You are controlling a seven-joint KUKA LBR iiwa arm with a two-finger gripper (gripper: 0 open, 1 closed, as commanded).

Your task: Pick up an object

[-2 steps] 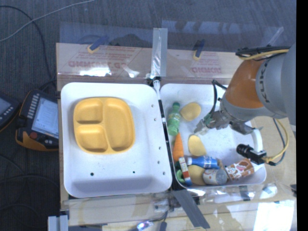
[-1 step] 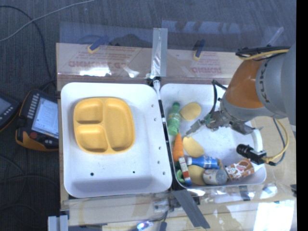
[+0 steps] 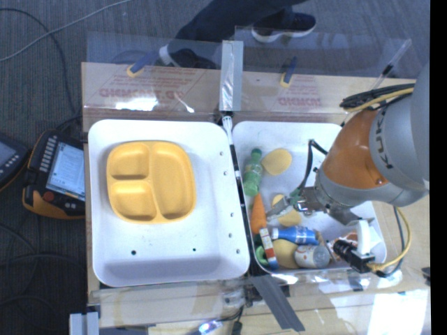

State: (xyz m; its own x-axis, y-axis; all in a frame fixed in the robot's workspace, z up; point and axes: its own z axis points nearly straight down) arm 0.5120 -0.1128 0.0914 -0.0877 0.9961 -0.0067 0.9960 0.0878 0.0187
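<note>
Gripper (image 3: 299, 202) sits low in the right bin (image 3: 328, 132), over the pile of objects; I cannot tell its state. Just beside it I see a blue bottle (image 3: 299, 235), an orange carrot (image 3: 258, 211), a green bottle (image 3: 252, 173) and a yellow round piece (image 3: 277, 160). Left bin (image 3: 140, 267) holds a yellow divided plate (image 3: 149, 181). Black letters "KU" read on the arm's orange band (image 3: 363, 155). Reversed red print on the cardboard worktop (image 3: 150, 86) is illegible. Grey carpet (image 3: 42, 54) surrounds; a teach pendant (image 3: 56, 176) lies left.
</note>
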